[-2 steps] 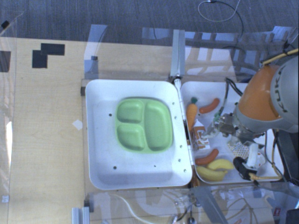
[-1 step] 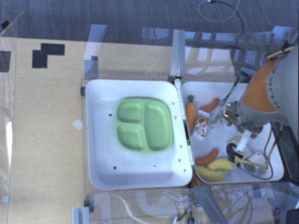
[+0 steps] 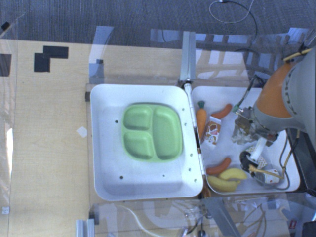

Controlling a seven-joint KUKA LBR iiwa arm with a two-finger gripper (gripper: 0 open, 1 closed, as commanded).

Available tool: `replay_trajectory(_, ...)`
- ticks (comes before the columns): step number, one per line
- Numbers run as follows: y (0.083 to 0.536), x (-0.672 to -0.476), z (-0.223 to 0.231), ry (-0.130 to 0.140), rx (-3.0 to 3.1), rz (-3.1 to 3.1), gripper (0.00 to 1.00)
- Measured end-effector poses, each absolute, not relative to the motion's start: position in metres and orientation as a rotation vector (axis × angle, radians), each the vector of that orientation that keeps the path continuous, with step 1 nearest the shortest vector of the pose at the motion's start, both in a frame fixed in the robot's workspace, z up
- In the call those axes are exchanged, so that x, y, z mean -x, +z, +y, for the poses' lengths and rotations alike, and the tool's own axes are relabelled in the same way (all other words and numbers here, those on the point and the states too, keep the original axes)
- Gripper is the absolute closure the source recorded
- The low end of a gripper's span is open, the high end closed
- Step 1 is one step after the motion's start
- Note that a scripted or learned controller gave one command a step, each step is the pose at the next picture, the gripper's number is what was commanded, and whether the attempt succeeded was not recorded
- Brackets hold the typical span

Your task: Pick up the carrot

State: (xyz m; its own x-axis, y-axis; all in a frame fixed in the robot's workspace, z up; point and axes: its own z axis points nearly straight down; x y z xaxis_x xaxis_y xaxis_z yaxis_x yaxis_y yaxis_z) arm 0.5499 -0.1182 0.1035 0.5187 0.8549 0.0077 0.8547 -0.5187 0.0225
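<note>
Counted were two white bins [image 3: 106, 147] [image 3: 211, 96], one green divided plate [image 3: 150, 132], one carrot [image 3: 201, 120], two red sausages [image 3: 224, 111] [image 3: 218, 166], one small carton [image 3: 212, 132], one yellow banana bunch [image 3: 223, 183].

Fixed camera high over bench [image 3: 49, 142], tilted downward. Mid-range; frames both bins: right bin [image 3: 222, 90] under gripper [image 3: 244, 132], left bin [image 3: 106, 152] to its left.

Carrot [image 3: 201, 120] lies tight along the left wall of the right bin [image 3: 217, 95], no room on that side. Small carton [image 3: 212, 133] sits just beside its right at the near half, and a red sausage [image 3: 221, 111] is close at far right. Bare floor between carton and gripper [image 3: 243, 134]. Near end is crowded by a second sausage [image 3: 217, 166] and a banana [image 3: 227, 178]. Left bin [image 3: 106, 172] is open around the green divided plate [image 3: 150, 132].
</note>
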Motion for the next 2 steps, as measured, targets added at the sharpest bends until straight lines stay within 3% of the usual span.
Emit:
replay_trajectory(1,0.09,-0.532,-0.118,0.02,-2.623,1.708,1.0)
replay_trajectory(2,0.19,-0.495,-0.124,-0.001,-2.724,1.565,1.0)
